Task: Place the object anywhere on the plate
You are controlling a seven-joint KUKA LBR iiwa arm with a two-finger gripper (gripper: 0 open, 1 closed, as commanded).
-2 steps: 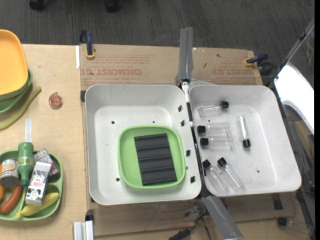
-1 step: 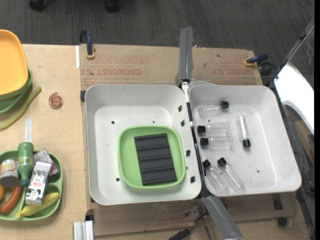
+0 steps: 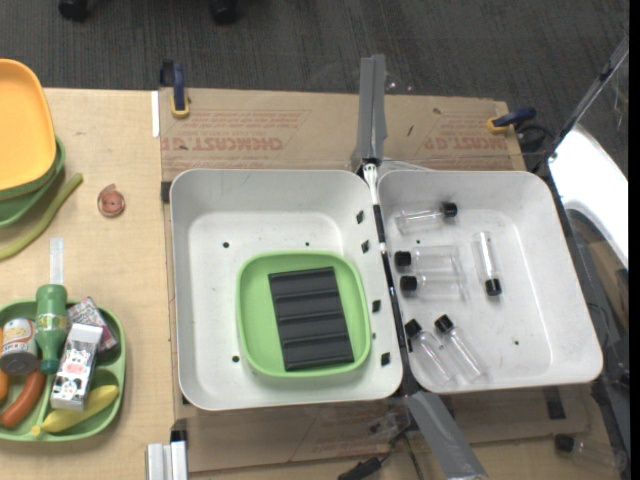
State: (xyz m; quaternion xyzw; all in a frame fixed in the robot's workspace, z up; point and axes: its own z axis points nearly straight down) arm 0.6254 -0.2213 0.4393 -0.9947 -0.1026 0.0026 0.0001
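Vials fill right bin; green plate sits left.

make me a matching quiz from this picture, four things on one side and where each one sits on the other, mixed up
Things:
1. green plate
2. black grooved block
3. clear vials with black caps
4. yellow plate

Places:
A. in the right bin
B. on the green plate
C. on the wooden table, at the view's top left
D. in the left bin

Pairs: 1-D, 2-B, 3-A, 4-C
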